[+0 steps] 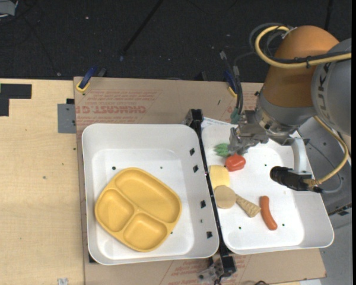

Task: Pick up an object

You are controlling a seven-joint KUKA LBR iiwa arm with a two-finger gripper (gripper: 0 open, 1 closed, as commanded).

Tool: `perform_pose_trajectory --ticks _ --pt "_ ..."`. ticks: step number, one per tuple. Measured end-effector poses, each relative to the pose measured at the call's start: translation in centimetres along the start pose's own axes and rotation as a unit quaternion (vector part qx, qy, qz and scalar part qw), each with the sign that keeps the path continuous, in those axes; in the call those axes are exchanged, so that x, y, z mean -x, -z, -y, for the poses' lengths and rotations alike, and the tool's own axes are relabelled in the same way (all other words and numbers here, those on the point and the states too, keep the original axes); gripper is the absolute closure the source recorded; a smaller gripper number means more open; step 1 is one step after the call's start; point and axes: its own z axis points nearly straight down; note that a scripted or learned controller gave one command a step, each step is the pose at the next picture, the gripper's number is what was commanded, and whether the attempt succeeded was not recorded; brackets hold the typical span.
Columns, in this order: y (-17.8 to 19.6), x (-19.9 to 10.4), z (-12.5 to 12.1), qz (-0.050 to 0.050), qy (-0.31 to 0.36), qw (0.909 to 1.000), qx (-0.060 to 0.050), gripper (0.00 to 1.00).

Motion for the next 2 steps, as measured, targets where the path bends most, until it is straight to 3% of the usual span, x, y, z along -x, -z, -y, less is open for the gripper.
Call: perform_pose_trajectory --ticks 2 --pt "-0.9 -10.7 0.4 0.000 0.000 1.0000 0.000 1.00"
